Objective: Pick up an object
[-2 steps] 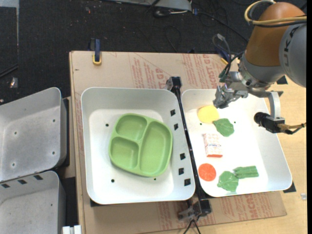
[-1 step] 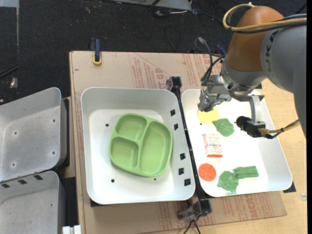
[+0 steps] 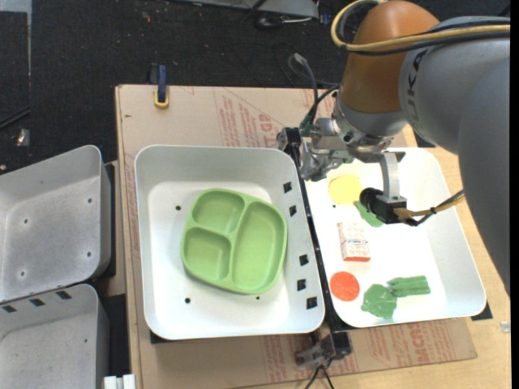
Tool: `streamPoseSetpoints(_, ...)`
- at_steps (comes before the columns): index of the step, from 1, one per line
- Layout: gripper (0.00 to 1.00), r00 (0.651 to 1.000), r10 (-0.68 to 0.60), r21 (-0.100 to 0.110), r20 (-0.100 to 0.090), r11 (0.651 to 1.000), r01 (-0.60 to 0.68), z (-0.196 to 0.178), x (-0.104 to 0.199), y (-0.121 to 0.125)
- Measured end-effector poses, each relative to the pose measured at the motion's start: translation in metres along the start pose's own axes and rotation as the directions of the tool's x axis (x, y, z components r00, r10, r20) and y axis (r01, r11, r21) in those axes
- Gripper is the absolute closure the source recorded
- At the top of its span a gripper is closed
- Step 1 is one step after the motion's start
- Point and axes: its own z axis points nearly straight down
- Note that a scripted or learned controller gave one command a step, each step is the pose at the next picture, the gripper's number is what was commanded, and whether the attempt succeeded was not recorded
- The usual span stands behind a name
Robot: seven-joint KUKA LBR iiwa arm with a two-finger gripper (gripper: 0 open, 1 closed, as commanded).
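Green divided plate, left bin

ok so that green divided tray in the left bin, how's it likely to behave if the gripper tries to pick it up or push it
The tray looks like thin moulded plastic, so probably stiff and light. It's wide and shallow, lying flat in the left bin; a push would likely slide it rather than tip it. Its surface looks smooth, and the rim or the dividers seem the only narrow places to pinch, so it may slip.
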Motion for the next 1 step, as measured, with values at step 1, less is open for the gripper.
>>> streamPoseSetpoints(1,1.00,1.000,-0.001,0.003,-0.001,1.000,0.001,-0.0046,0.0586,-0.0120)
